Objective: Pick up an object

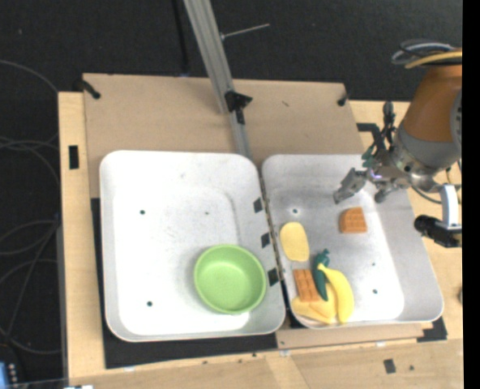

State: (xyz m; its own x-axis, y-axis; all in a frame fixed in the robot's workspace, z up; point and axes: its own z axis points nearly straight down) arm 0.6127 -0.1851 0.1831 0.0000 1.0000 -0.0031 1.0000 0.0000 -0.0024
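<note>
My gripper (366, 189) hangs over the back of the right bin (402, 298), its two fingers spread open with nothing between them. A small orange block (353, 220) lies on the bin floor just in front of the fingertips, apart from them. Further toward the bin's front left lie a pale yellow oval piece (294, 241), a yellow banana (341, 292), a ridged orange piece (304, 283), a dark green item (319, 271) and a flat yellow piece (311, 310), bunched together. A light green bowl (230, 278) stands upright in the left bin (143, 185).
A grey metal pole (212, 51) slants from the top of the view down to the divide between the bins. The bench's tan board (216, 112) runs behind both bins. The arm's orange band (435, 108) is at the right edge.
</note>
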